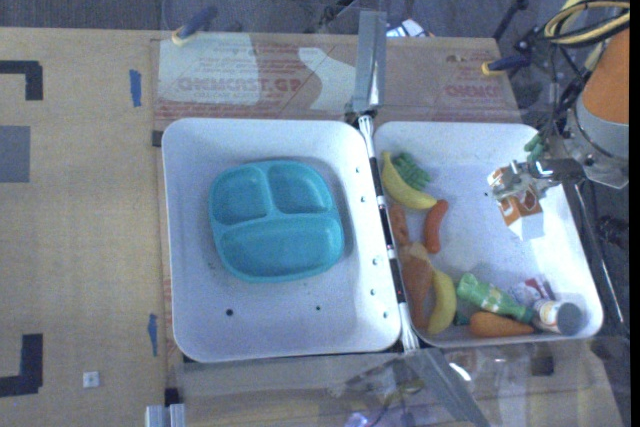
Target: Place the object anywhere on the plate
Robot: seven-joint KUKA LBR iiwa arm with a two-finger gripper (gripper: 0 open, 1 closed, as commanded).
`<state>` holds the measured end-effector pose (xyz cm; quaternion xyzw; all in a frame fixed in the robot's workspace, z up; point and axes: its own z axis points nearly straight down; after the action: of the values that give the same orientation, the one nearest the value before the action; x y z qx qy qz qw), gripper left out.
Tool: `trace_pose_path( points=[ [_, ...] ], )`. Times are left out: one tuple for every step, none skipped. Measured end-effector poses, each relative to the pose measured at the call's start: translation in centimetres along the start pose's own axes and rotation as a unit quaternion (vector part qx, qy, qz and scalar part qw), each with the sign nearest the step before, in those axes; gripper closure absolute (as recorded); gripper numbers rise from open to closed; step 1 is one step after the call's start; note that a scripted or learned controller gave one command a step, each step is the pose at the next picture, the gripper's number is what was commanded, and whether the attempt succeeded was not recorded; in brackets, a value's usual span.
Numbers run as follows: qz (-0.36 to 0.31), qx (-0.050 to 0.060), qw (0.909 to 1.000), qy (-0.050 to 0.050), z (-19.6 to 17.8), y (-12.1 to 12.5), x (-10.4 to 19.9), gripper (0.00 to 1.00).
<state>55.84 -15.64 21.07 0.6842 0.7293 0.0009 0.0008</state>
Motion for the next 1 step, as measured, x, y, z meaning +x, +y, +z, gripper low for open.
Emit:
trace_pose_path(
  points=[
    [-0.065, 0.002, 0.9979, 0.0, 2.63, 2.94, 7.96, 1.0]
  ],
)
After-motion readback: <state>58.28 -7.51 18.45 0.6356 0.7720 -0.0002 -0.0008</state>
